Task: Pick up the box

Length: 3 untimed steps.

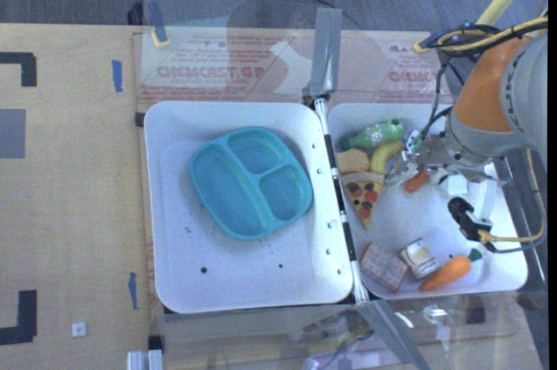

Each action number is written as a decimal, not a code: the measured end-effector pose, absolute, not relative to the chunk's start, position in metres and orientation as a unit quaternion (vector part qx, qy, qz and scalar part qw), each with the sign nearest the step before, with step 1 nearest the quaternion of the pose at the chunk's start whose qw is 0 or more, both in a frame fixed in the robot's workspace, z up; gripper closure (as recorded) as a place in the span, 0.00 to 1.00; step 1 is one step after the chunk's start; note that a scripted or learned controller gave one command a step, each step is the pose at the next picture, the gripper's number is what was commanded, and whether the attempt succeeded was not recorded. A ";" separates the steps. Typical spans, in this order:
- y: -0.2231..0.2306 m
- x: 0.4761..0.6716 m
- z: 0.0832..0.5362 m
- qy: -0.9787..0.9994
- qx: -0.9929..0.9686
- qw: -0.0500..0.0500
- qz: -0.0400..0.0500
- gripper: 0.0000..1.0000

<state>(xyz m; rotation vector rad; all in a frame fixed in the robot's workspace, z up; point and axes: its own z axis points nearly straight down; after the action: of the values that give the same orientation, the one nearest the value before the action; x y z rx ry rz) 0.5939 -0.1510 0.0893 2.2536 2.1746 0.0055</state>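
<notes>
The box is a small white carton with a yellow face, lying tilted near the front of the right bin. It sits between a pinkish-brown block and an orange carrot. My gripper hangs low over the middle of the right bin, well behind the box and apart from it. A small red-orange toy lies right under the gripper. The grey arm with its orange band covers the bin's back right part.
A green bottle, a banana, a bread piece and a pizza slice crowd the right bin's left side. A blue divided plate lies in the left bin. A black cable hangs beside the wrist.
</notes>
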 end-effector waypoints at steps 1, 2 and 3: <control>-0.163 0.528 0.090 0.737 0.675 0.005 0.002 0.00; -0.106 0.493 0.090 0.752 0.659 0.006 0.003 0.00; -0.106 0.493 0.090 0.752 0.659 0.006 0.003 0.00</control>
<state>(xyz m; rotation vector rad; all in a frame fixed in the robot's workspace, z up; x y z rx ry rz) 0.4933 -0.1064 0.0904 2.0613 2.3542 0.0102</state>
